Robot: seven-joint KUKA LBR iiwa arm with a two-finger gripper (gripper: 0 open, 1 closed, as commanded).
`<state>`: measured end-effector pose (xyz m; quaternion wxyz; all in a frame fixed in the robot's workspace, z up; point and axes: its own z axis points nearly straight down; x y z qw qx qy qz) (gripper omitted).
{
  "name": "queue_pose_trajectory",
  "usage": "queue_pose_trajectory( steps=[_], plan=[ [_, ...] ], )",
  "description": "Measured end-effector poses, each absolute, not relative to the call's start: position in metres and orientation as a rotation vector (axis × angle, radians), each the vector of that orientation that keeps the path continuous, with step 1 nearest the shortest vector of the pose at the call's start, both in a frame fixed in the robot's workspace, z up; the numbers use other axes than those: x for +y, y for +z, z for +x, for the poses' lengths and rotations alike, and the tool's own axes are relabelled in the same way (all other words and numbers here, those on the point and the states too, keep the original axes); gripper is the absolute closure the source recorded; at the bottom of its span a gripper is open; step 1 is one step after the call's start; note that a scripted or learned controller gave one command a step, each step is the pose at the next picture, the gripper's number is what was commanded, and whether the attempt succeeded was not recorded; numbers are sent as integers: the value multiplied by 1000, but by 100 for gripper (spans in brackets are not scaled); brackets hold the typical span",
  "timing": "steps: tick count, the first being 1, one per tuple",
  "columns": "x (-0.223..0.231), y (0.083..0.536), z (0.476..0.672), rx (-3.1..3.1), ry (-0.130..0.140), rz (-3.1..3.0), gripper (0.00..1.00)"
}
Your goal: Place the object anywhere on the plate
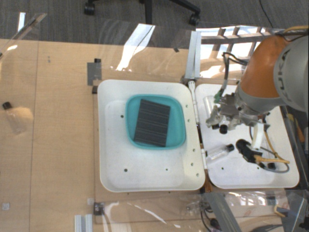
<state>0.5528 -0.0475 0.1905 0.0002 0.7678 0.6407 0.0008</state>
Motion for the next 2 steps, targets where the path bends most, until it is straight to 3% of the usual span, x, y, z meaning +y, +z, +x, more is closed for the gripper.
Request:
queue_pose_trajectory(
  steps=[1, 2],
  plan=[
    [18, 217, 595, 2274, 6, 2163, 100],
    [18, 217, 595, 2274, 6, 2163, 0]
  ],
)
